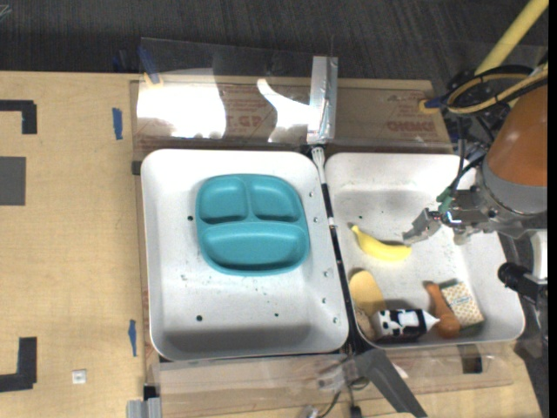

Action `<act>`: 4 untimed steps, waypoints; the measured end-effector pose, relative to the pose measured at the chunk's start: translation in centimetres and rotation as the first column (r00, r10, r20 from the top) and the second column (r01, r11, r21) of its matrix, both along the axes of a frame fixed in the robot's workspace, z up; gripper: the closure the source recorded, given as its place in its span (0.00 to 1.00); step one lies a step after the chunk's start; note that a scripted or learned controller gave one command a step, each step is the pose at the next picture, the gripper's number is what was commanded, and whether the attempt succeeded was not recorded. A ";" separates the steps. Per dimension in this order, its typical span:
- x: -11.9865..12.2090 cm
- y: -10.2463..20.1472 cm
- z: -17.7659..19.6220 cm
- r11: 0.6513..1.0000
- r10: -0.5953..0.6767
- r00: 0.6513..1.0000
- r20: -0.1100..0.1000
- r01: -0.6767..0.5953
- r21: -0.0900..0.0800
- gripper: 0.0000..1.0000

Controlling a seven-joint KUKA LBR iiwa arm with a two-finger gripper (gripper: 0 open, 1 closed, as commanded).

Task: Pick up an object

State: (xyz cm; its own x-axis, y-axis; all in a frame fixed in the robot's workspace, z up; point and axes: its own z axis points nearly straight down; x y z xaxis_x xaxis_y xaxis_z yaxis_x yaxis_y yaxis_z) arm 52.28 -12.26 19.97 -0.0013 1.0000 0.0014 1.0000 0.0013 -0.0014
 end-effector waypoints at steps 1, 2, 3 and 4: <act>-3.5 -3.4 3.5 0.997 0.072 0.997 0.004 -0.072 -0.003 0.00; -4.4 2.5 -7.3 1.000 -0.030 1.000 -0.005 0.030 0.000 0.00; 2.4 2.6 -11.2 1.000 0.027 1.000 0.008 -0.027 -0.002 0.00; 6.1 3.0 -11.2 1.000 0.030 1.000 0.008 -0.030 -0.003 0.00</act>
